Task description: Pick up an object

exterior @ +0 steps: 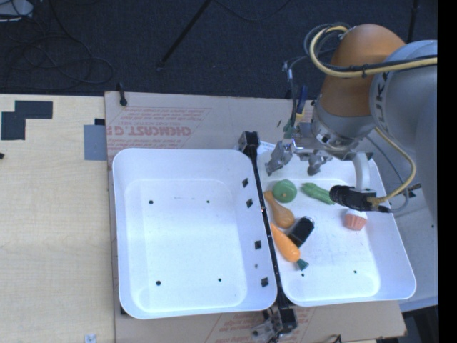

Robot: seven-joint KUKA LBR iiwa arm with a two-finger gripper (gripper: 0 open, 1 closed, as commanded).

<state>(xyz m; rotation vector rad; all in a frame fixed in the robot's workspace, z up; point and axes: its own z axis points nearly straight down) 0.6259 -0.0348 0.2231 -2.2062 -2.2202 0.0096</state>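
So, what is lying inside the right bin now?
Inside the right bin lie a green round fruit, a green pod, two orange pieces, a black object and a pink piece. The arm covers the bin's far corner.

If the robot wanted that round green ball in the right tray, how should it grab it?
Best from straight above, hand pinching across the green ball's middle. It is round, so any width works, but an orange gourd-shaped toy lies close below it, so the fingers probably fit best at its left and right sides.
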